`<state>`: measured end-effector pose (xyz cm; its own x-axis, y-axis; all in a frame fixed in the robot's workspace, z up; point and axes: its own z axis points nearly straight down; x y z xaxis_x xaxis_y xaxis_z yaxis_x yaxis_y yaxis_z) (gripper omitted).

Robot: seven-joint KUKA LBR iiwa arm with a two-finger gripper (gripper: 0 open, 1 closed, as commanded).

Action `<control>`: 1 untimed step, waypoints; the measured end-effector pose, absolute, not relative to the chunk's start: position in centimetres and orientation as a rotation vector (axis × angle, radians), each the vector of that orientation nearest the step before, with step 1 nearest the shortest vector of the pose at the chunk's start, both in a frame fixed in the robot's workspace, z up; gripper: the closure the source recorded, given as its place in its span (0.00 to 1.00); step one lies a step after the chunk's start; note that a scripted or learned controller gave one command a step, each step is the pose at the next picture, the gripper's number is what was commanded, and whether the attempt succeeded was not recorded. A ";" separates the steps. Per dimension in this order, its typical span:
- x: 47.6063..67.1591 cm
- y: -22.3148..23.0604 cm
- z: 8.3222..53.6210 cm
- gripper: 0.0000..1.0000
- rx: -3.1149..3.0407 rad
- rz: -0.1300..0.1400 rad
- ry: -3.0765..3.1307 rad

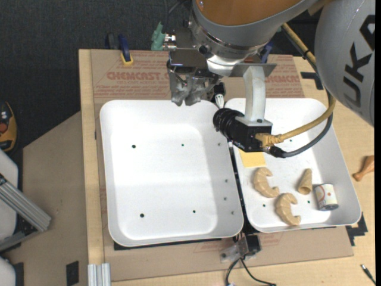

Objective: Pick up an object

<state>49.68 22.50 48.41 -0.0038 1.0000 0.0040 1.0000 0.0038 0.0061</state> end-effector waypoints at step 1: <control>47.6 22.4 29.7 1.00 2.227 -0.029 2.225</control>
